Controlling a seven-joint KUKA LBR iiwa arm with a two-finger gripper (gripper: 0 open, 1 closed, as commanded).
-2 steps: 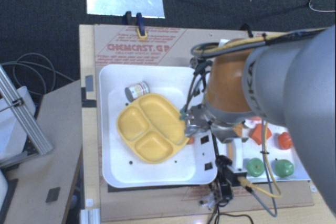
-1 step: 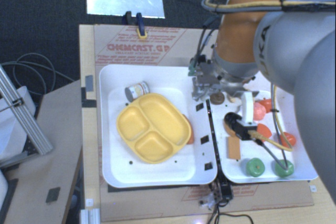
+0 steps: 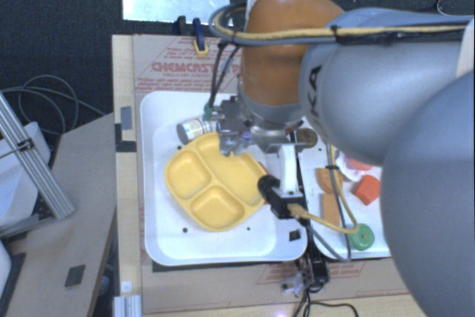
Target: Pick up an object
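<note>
The pincer [image 3: 236, 136] hangs over the yellow tray's [image 3: 208, 185] far rim, its state untellable; that shallow rim may slip free.

The cardboard sheet [image 3: 178, 59] under the bins bears red print reading roughly "CHEMCAST"; smaller lines stay illegible.

We see our grey arm [image 3: 393, 85] reaching in from the right and filling much of the view, its orange band [image 3: 278, 48] sitting above the wrist, which points steeply down, while the gripper [image 3: 249, 141] hangs low beneath it with its fingers too hidden to read.
</note>
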